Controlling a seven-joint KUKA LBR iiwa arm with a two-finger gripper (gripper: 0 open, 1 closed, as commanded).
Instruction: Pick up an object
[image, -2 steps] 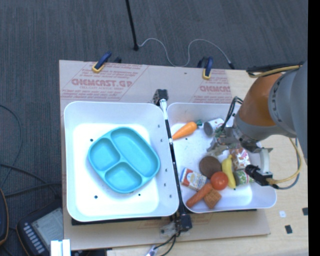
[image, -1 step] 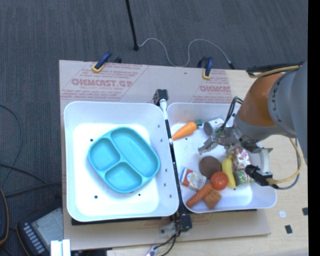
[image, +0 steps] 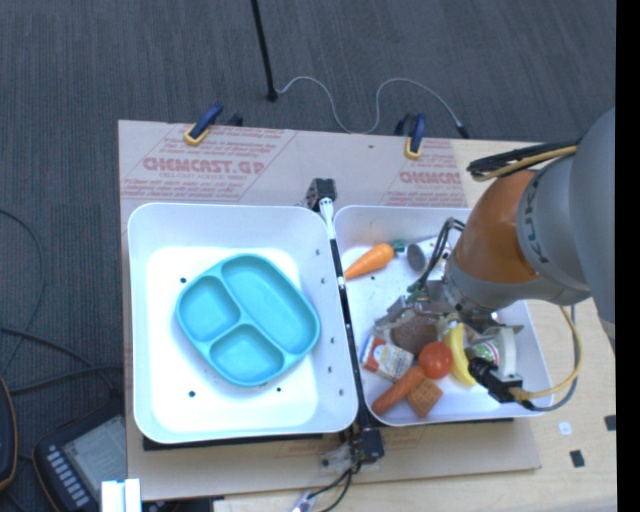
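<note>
Grey arm (image: 560, 230), claw (image: 425, 310) low over cluttered bin (image: 535, 350)

Setting: a robotics laboratory test cell. Indicators: a brown board (image: 330, 160) printed with "CHEMCAST GP" serves as the bench top and is fixed by two clamps (image: 204, 124) at the 12 o'clock edge. It rests over grey carpet (image: 90, 70). Two white bins (image: 145, 330) sit side by side, joined by a black bracket (image: 322, 190). Loose cables (image: 340, 105) run at 12 o'clock. The industrial arm (image: 540, 235) enters from 3 o'clock.
</note>
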